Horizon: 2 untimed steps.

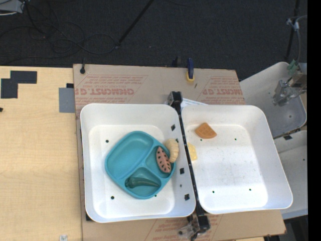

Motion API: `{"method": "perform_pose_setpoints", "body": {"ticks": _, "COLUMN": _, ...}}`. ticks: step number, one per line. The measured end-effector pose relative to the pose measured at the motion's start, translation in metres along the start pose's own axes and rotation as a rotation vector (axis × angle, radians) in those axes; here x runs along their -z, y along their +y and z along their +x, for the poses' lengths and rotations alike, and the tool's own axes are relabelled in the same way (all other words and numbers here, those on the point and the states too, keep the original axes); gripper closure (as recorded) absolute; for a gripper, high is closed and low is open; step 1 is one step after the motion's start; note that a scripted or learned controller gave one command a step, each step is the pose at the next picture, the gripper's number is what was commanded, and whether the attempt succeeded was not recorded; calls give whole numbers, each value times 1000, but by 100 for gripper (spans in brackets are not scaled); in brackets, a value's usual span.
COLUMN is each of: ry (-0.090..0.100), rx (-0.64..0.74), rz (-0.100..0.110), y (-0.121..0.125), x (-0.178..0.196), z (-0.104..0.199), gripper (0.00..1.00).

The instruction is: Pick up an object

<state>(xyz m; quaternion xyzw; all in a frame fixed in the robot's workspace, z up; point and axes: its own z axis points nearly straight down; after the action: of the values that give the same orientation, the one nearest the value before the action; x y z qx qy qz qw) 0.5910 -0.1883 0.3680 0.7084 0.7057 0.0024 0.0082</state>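
The left bin holds a teal divided plate. A pink watermelon-slice toy lies on the plate's right side. A pale yellow banana-like piece rests against the plate's right rim. A dark teal item lies in the plate's lower compartment. In the right bin, an orange-brown wedge sits near the back left. A small yellow piece lies at that bin's left wall.
The bins stand on a cardboard sheet on a wooden bench. A black clamp bar runs between them. A pale grey surface with a metal fixture lies at the right edge.
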Motion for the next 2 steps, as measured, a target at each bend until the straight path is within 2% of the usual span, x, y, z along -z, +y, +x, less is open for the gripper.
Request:
{"method": "perform_pose_setpoints", "body": {"ticks": 1, "ry": 11, "rx": 2, "rz": 25, "y": -55, "x": -83, "z": -5, "gripper": 100}}
{"method": "perform_pose_setpoints", "body": {"ticks": 2, "ry": 3, "rx": 3, "rz": 6, "y": -55, "x": 25, "z": -22, "gripper": 100}}
